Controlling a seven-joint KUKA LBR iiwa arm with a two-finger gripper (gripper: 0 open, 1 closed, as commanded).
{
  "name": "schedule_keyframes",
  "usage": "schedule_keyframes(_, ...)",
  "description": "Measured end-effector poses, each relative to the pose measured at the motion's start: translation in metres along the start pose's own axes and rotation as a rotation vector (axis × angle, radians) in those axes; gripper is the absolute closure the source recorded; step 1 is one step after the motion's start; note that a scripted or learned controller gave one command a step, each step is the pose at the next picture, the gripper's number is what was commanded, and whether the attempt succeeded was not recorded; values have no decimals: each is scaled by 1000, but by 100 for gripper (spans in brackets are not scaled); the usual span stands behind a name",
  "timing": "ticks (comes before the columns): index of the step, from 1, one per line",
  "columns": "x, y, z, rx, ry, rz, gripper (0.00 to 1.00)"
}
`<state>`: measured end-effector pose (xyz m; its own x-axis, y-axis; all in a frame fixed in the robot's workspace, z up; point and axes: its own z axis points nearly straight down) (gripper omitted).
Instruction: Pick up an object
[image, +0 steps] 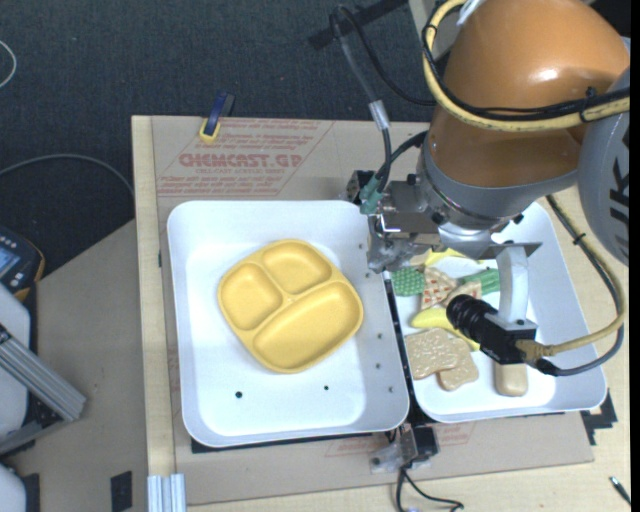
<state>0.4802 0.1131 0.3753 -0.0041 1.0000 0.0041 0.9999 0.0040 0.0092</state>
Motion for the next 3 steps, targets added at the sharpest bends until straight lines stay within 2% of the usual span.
schedule_keyframes(1,-1,0,-6,6,-4,2,100)
schedule_keyframes(2,25,0,-42,4,-2,0,100)
schedule_keyframes(3,24,0,-50,5,-4,2,100)
